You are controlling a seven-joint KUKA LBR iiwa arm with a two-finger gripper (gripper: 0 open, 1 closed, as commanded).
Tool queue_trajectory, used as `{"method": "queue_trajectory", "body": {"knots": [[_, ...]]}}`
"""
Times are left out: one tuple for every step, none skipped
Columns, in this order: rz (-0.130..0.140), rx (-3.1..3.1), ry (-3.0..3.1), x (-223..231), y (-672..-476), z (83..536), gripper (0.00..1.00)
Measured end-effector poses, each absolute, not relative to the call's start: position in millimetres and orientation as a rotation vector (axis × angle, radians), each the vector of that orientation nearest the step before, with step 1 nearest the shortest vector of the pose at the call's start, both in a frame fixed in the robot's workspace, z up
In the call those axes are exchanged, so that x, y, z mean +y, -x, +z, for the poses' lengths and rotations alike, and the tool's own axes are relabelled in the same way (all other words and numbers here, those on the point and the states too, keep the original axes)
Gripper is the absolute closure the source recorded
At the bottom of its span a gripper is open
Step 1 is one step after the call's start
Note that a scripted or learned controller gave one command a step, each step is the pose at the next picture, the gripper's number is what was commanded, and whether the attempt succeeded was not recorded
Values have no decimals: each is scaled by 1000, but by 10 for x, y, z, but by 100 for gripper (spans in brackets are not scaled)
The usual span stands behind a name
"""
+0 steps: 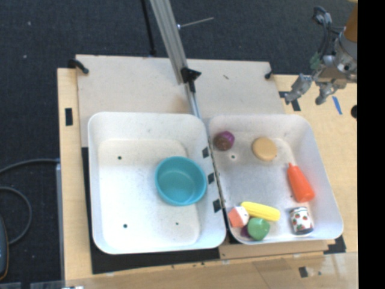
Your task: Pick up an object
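Bins sit side by side on the bench, seen from the one overhead camera. The left bin (108, 155) holds a single teal bowl (180, 180), upright, near its right wall. The right bin (319, 155) holds several small things: a purple ball (224, 140) and a tan round piece (264, 149) toward its far side, an orange carrot-shaped toy (299, 182) by the right wall, and, along the near edge, a yellow corn-like piece (260, 211), a red-and-white block (238, 216), a green round piece (258, 228) and a small patterned cup (301, 220). The carrot toy's long axis runs far-to-near, narrow end away; the yellow piece lies crosswise, left to right. The gripper (316, 89) hangs beyond the right bin's far right corner, over the bench, its two fingers spread apart with nothing between them.
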State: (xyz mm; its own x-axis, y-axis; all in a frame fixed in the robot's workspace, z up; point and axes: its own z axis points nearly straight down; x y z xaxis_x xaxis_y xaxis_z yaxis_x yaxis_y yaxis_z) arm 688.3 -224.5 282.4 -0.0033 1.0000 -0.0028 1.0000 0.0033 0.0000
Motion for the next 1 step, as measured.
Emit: {"method": "queue_trajectory", "body": {"knots": [[-5, 2225, -2215, -2248, -6882, 2824, 0]]}}
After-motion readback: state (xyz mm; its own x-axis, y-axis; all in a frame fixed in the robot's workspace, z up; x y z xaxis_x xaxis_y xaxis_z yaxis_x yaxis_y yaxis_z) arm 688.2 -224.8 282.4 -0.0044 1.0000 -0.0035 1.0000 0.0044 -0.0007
